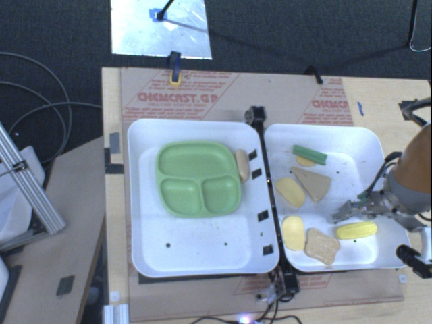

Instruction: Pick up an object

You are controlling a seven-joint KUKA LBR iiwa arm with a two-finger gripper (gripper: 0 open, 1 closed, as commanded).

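Reaching in from the right, the arm (413,174) is seen low over the right bin (368,139), with the gripper (344,212) pointed leftward near the bin's floor; its two thin fingers appear slightly spread, and nothing is seen between them, though the view is too small for certainty. Just beside the gripper, toward the near edge, a yellow corn cob (356,231) is laid on its side, close to the fingers but not pinched by them. Left of the corn, a tan bread slice (321,246) is found near the bin's front wall, touching or almost touching a pale yellow lump (293,232); further back, a yellow oval piece (290,192) is set beside a tan wedge (314,182), the two just touching; behind them, a green stick (310,154) is laid over a small yellow bit (305,160). Across the divider, the left bin (145,248) is occupied by a green divided plate (199,179), with a small beige piece (241,165) resting against its right rim. Both bins are borne on a brown board (223,93); beyond it, a shiny sheet (158,19) is seen on the dark floor, and cables are looped at the left.
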